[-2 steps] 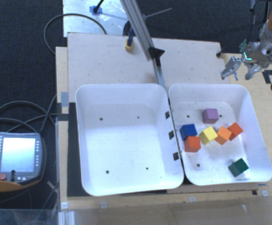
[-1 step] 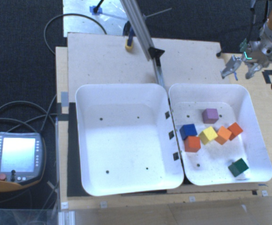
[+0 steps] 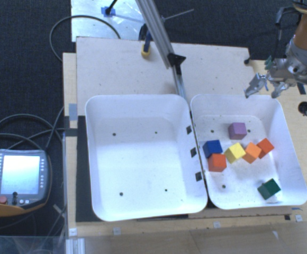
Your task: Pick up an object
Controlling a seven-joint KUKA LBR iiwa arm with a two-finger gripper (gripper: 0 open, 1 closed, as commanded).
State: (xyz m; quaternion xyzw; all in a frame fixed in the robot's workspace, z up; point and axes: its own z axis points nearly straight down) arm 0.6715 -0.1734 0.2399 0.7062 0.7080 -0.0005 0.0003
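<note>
1. Dark green cube (image 3: pixel 269 188) sits nearest, close to the front-right rim of the right shallow white plastic bin (image 3: pixel 291 157), w/ bare floor around it.
2. Mid bin: red cube (image 3: pixel 217 162) touching blue cube (image 3: pixel 213 148); yellow cube (image 3: pixel 235 152) & two orange cubes (image 3: pixel 259 149) bunched tight, little room btwn them.
3. Purple cube (image 3: pixel 237 130) stands apart behind, free on all sides.
4. Left white bin (image 3: pixel 98 142) on the counter (image 3: pixel 122 62).
5. Metal two-finger pincer (image 3: pixel 265 85) hangs over the far right rim, fingers spread wide, holding nothing.
</note>
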